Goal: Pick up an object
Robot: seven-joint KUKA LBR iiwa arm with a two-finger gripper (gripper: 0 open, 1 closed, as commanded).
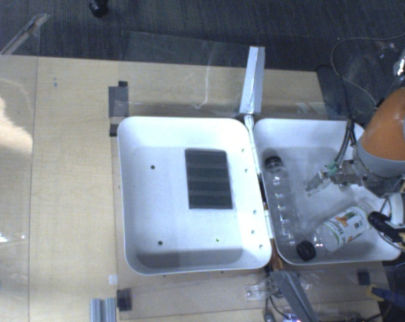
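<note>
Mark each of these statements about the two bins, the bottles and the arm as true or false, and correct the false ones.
1. Two clear plastic bottles lie in the right bin. True: a bare bottle and a labelled bottle.
2. The dark ridged pad lies in the right bin. False: it lies in the left bin.
3. Both bottles have black caps. True.
4. The tool has a bottle between its fingers. False: it hangs above the right bin, gripping nothing.
</note>
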